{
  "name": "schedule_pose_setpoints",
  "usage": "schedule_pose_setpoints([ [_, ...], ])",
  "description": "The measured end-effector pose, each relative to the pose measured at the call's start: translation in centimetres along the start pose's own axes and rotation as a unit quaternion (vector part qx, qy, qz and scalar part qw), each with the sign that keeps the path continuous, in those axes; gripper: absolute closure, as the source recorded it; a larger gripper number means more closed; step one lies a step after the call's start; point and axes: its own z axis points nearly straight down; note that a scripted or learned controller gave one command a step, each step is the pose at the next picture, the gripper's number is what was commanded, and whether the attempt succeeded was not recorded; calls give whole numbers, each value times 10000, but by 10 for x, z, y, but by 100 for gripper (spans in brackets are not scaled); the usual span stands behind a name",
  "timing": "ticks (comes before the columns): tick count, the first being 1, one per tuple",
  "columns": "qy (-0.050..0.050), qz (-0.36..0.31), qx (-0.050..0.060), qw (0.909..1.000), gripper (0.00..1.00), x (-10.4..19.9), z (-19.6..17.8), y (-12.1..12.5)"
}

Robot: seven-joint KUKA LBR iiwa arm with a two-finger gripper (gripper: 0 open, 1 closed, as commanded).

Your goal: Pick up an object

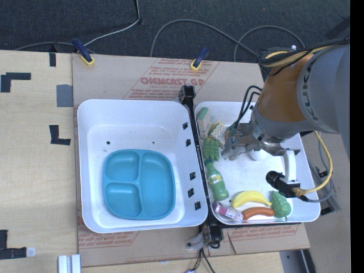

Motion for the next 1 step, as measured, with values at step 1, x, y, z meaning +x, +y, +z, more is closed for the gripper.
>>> schedule_pose_setpoints([
  [1,1,3,4,10000,0,0,0,0],
])
